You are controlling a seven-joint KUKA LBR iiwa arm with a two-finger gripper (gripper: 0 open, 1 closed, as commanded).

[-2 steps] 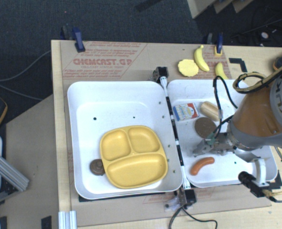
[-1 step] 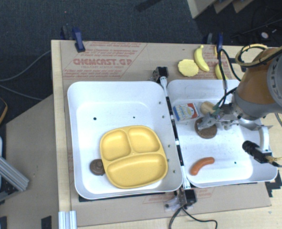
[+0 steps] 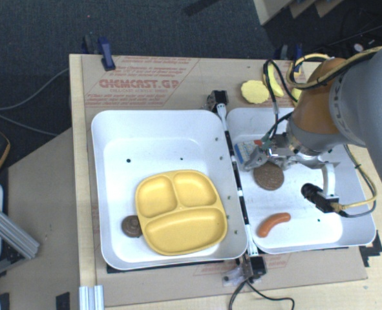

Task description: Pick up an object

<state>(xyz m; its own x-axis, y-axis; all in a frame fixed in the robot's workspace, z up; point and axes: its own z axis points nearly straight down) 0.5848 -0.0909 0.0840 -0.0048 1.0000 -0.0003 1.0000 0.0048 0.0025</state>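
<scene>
At the near edge of the right-hand shallow white plastic bin [image 3: 352,234] lies a small orange-red sausage-shaped toy [image 3: 273,223], well apart from the arm. To its left, in the left-hand shallow white plastic bin [image 3: 113,141], a yellow plastic tray with three compartments [image 3: 180,210] sits in the near half, and a small brown round disc [image 3: 132,226] lies just beside the tray's left near corner, touching or almost touching it.

Farther back in the right bin, a brown round cookie-like disc [image 3: 269,177] rests on the bin floor, and a small blue-and-white flat packet [image 3: 244,154] lies near the wall shared by the two bins. The pincer [image 3: 273,151] of the grey arm hangs directly above the cookie-like disc's far edge, very near it; whether it touches the disc cannot be told. Its state also cannot be told, since the wrist hides it from above.

Beyond the bins, on the brown board-covered desk [image 3: 145,82], a pale yellow lumpy soft object [image 3: 255,92] sits near the far edge of the right bin.
</scene>
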